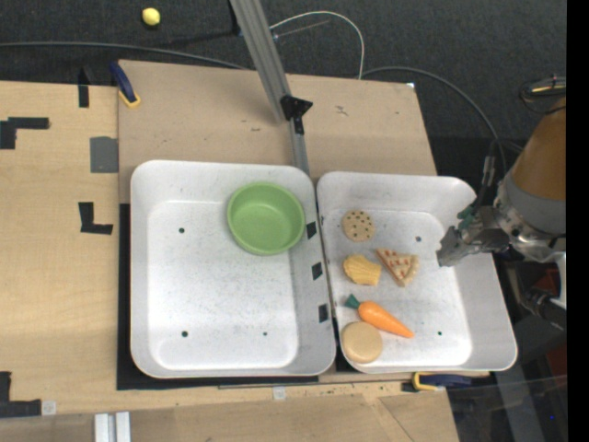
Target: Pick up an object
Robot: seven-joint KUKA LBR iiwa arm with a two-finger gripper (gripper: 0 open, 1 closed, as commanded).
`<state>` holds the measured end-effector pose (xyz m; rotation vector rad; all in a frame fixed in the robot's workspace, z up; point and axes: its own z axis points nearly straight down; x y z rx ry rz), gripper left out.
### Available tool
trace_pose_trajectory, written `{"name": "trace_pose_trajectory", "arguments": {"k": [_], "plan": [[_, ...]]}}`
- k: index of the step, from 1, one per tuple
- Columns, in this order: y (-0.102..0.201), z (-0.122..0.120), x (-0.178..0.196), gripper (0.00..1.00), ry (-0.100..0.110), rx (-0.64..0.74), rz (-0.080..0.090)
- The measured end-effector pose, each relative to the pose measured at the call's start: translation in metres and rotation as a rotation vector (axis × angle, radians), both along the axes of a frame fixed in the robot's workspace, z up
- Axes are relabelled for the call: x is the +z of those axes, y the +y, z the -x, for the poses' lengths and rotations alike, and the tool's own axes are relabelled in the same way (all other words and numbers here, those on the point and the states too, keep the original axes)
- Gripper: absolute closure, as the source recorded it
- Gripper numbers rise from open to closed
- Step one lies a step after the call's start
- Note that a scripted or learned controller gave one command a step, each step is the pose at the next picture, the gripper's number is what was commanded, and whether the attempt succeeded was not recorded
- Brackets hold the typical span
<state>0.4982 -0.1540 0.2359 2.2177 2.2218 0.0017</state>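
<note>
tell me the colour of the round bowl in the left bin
Light green bowl, plain, clearest in the camera view.

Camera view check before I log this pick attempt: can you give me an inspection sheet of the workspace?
Surface: left bin and right bin side by side on a wooden bench.
Job's things: cookie, waffle wedge, yellow pastry, carrot, round bun in right bin.
Clutter: green bowl in left bin.
Gripper: gripper over right bin's right side, holding nothing visible.
Cables: cables behind the bench.
Surroundings: yellow ball on dark floor.
</note>
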Motion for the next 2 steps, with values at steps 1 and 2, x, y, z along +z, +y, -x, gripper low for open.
{"name": "trace_pose_trajectory", "arguments": {"k": [1,2], "plan": [[0.054,-0.009,0.009,1.0,0.003,0.005,-0.003],[0.107,-0.026,0.01,1.0,0.004,0.006,-0.003]]}}
